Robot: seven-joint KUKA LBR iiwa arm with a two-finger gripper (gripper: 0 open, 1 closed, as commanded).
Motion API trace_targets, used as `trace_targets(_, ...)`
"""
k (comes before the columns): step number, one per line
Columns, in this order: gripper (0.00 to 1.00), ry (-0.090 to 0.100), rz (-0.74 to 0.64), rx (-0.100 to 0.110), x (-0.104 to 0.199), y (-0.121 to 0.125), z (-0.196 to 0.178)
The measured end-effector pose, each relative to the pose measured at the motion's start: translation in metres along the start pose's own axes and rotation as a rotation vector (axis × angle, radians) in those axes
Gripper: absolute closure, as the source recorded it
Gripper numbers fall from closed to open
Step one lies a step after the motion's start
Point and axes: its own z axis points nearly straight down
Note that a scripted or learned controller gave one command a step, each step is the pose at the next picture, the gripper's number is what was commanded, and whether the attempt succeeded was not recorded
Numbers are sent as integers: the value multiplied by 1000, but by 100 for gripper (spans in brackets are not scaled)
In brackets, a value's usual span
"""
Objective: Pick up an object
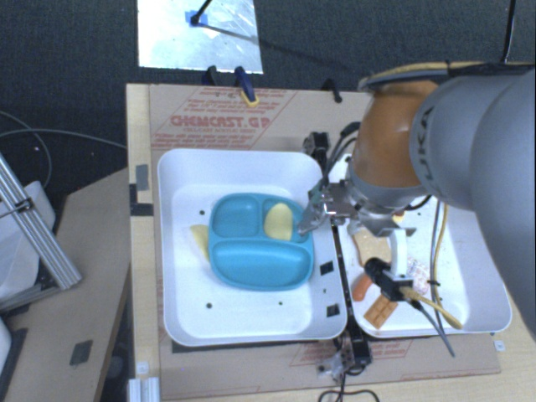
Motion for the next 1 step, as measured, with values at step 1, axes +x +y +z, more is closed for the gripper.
trace_targets(1, 0, 2, -4, 2, 8, -47, 0)
